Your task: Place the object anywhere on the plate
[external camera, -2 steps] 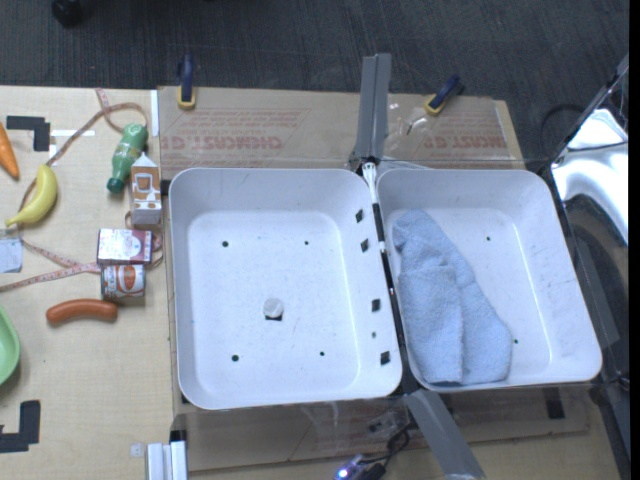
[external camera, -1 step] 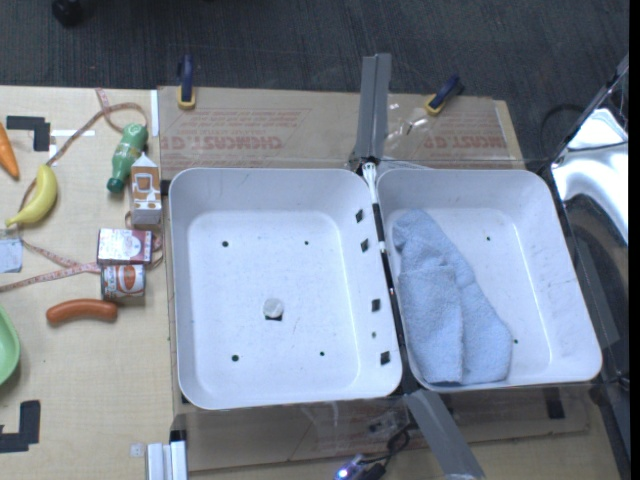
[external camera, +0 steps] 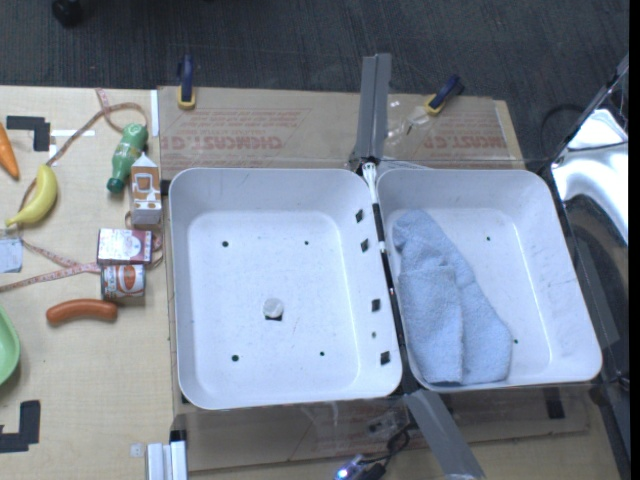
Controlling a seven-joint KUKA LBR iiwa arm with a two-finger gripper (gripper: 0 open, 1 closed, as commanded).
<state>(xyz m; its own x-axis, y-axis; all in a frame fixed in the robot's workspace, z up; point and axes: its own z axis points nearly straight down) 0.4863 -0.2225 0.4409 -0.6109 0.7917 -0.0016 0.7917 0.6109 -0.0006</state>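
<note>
Small grey round object (external camera: 273,310) lies alone in left bin (external camera: 200,368), a little below middle. Gripper state: cannot tell. Object looks low and flat, so best to descend straight above, go close to floor, pinch gently, lift slowly.

Grey arm (external camera: 590,168), perhaps, at right edge, blurred

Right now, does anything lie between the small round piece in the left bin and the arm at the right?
Yes. The crumpled blue towel lies in the right bin, and the bins' adjoining walls stand between the round piece and the arm.
</note>
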